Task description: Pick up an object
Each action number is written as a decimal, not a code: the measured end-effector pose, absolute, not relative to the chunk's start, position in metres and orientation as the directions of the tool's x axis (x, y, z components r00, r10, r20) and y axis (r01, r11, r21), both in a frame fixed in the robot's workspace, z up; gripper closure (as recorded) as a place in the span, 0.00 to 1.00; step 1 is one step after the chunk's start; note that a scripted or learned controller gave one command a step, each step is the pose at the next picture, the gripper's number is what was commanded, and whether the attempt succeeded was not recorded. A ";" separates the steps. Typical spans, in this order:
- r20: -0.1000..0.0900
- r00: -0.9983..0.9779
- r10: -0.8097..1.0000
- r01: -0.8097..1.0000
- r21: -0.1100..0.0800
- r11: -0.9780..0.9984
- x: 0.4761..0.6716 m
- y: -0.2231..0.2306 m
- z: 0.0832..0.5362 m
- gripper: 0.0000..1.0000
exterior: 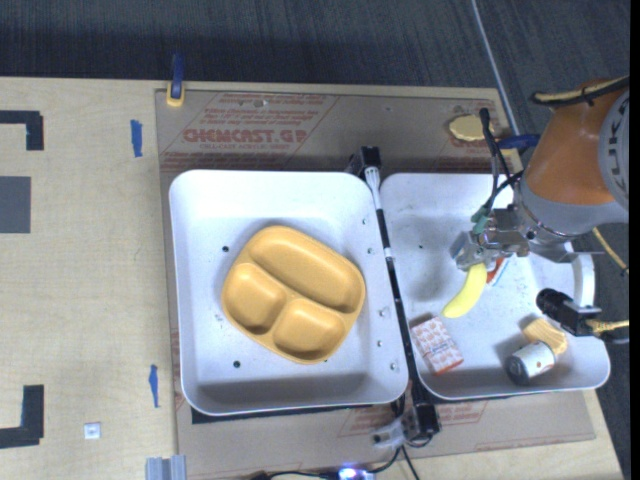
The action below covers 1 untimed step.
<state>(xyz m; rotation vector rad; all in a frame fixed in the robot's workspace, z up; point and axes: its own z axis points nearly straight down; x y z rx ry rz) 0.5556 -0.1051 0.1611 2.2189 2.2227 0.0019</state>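
Found a banana (pixel 462 296) lying near the middle of the right bin (pixel 430 218), slanted, with its upper end toward 1 o'clock and its lower end toward 7 o'clock. Located the tool (pixel 487 248) directly over that upper end, touching it or just above it. Unable to judge the tool's state, released or clenched: cannot tell. Traced the grey arm with its orange band (pixel 570 153) in from 3 o'clock.

Noted a small box (pixel 436 345) with a red pattern at 7 o'clock of the banana, near it, close to the bin's left wall. Noted a small pale cylinder (pixel 531 361) on its side at 4 o'clock, well apart, with a tan piece (pixel 546 334) at its upper end; cannot tell whether joined. Saw nothing lying across the banana besides the tool.

Recorded a left bin (pixel 200 218) at 9 o'clock, touching the right bin along a dark seam, holding a yellow three-section tray (pixel 292 293) tilted across its floor.

Observed both bins set on a brown sheet (pixel 250 128) with reddish print, on a pale wood-grain worktop (pixel 80 268) marked with blue tape (pixel 136 138) and black patches (pixel 25 128). Noted dark floor (pixel 300 18) at 12 o'clock.
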 end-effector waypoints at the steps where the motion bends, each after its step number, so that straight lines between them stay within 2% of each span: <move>1: 0.001 -0.002 1.000 1.000 -0.002 0.002 0.529 -0.042 0.185 1.00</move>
